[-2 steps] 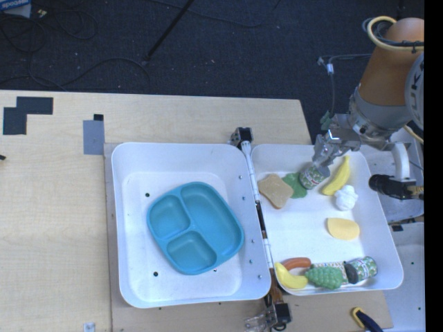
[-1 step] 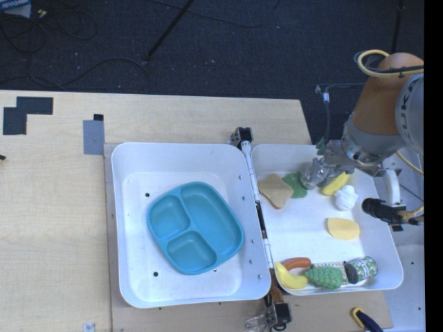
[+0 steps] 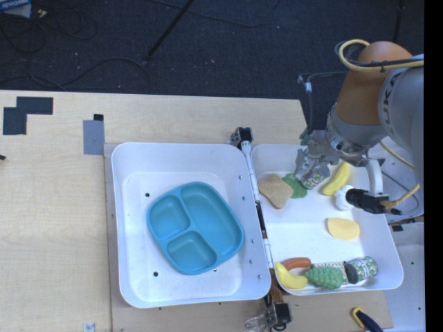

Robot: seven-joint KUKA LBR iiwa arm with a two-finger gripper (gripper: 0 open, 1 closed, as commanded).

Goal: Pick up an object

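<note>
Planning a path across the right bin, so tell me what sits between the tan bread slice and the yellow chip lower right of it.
In the camera view, only bare white bin floor lies between the bread slice and the yellow chip.

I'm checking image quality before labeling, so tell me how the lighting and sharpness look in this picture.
Camera view: even, soft lighting, with the white bins bright but not blown out; mild shadow under the blue divided plate; floor beyond the bench dark; gripper and small toys slightly soft, their details hard to read.

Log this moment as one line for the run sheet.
gripper: low in right bin, far end | below it: green item beside tan bread piece | grasp: not confirmed | left bin: blue divided plate
</note>
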